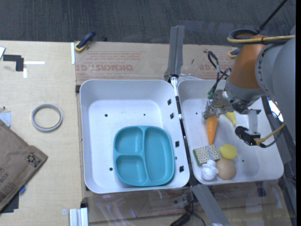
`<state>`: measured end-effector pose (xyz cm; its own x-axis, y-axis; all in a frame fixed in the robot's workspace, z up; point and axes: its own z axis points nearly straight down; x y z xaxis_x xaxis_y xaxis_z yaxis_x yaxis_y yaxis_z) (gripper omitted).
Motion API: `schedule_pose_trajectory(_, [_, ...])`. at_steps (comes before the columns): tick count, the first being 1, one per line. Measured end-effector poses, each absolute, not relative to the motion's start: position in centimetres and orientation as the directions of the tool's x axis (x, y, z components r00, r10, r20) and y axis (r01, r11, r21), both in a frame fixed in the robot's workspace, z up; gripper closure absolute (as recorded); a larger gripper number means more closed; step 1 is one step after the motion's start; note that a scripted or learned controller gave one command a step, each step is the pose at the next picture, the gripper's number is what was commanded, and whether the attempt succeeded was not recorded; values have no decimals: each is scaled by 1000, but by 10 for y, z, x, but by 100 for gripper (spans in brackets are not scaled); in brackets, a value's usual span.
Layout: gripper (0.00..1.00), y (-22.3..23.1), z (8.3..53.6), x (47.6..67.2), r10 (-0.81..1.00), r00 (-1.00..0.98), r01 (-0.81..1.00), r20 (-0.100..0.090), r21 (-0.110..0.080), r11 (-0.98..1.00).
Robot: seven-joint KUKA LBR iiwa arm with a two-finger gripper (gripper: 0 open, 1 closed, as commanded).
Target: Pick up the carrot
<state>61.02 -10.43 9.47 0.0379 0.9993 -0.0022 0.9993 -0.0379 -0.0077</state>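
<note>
Carrot (211, 128) lies in the right bin (268, 171), running near-to-far in the middle of it, its far end right under the jaws (214, 111). The arm's wrist hangs directly over that tip, and whether the jaws are spread or pinching the carrot, I cannot tell from up here. Nearer in the same bin sit a yellow lemon (228, 150), a checkered sponge (206, 153), a tan egg-like ball (226, 169) and a white lump (209, 170). Over in the left bin (94, 140), a teal divided tray (143, 155) lies flat.
</note>
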Motion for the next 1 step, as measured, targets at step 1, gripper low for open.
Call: schedule_pose_trajectory(1, [100,-36,188,550,957,291,957,-3,-7,-291])
